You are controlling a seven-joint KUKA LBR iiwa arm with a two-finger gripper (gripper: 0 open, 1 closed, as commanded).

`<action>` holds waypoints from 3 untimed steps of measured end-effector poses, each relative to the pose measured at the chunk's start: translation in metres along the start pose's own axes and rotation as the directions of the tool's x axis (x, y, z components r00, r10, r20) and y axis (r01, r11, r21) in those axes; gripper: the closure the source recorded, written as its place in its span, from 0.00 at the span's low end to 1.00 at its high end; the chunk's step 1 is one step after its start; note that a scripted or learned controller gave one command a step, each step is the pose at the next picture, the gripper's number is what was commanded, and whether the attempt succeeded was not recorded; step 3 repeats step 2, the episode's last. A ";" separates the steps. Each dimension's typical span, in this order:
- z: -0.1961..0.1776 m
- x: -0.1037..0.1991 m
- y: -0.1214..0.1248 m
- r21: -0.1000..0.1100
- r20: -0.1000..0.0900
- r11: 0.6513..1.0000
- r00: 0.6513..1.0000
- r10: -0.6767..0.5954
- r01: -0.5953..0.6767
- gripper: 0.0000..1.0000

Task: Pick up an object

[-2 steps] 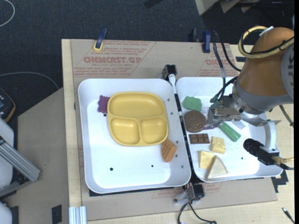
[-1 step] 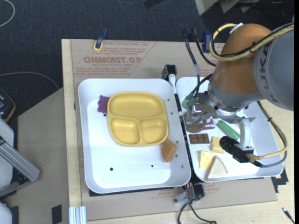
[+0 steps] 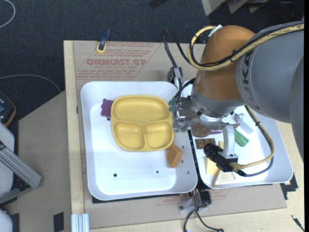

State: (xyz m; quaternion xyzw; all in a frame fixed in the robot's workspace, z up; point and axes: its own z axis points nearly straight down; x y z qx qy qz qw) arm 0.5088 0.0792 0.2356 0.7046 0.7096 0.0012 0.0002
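Nothing looks lifted yet; the tool sits low at frame centre, touching the yellow tray in the left bin; its grip I cannot tell; grasping remains.

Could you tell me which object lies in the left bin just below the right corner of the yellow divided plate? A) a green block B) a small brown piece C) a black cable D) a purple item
B: the small brown piece sits by the lower right corner of the yellow divided plate in the left bin.
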 end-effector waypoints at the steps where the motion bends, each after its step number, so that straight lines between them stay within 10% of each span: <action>1: 0.022 0.008 -0.007 0.008 0.001 1.000 1.000 0.006 -0.006 1.00; 3: 0.020 0.004 -0.009 0.006 0.001 1.000 1.000 0.007 -0.007 1.00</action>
